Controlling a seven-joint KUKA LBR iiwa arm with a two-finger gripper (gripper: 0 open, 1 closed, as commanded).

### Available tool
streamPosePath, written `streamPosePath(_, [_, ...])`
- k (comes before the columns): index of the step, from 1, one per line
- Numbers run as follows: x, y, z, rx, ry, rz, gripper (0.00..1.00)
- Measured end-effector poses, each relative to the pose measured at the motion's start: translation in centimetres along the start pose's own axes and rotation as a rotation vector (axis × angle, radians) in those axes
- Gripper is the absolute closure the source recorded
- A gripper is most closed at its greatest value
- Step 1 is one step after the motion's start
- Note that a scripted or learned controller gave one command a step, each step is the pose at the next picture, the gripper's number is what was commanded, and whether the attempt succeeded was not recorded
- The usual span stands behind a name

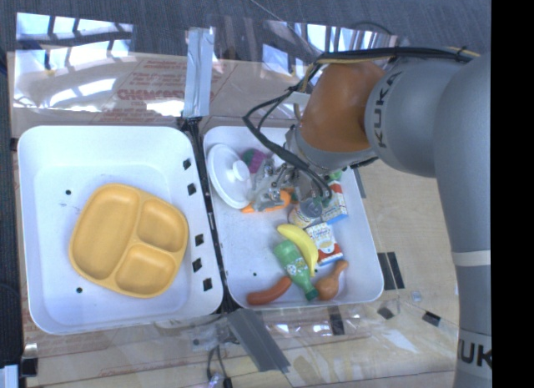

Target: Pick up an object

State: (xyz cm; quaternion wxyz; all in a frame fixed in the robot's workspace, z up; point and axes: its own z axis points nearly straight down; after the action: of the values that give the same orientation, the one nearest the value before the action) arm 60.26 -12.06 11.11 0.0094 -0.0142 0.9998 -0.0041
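My gripper is low in the right bin, among the pile of toy food just right of a white round plate. Its fingers sit over an orange piece and close to a purple item; whether anything is between them is hidden by the wrist. Nearer the front lie a yellow banana, a green bottle, a brown sausage, a drumstick and small cartons.
The left bin holds a yellow divided tray. A black divider with clips runs between the bins. The grey arm with its orange band hangs over the right bin's far right corner.
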Motion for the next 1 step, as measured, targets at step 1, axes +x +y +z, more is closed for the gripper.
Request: streamPosePath(1, [0.91, -4.91, -7.28, -0.008, 0.012, -0.202, 1.0])
